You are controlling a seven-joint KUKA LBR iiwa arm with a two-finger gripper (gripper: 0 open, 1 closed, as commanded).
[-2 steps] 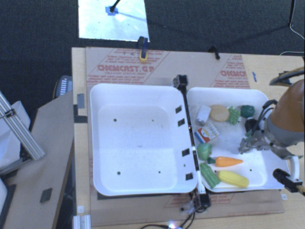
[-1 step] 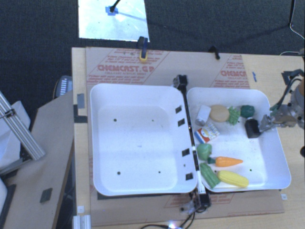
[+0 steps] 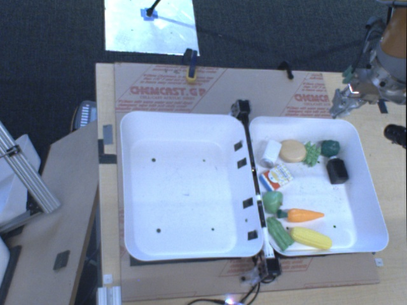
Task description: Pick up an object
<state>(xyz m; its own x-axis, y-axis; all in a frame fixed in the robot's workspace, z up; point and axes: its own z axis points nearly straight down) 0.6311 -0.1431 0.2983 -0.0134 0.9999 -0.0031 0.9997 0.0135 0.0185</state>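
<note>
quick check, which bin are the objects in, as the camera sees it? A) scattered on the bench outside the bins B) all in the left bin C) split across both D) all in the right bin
D: the carrot, the corn cob, the black block and the other items all lie within the right bin, while the end effector sits beyond that bin's far right corner.

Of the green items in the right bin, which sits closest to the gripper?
The dark green piece at the bin's far right, beside the black block. The other green items lie farther from the gripper, near the divider.
</note>
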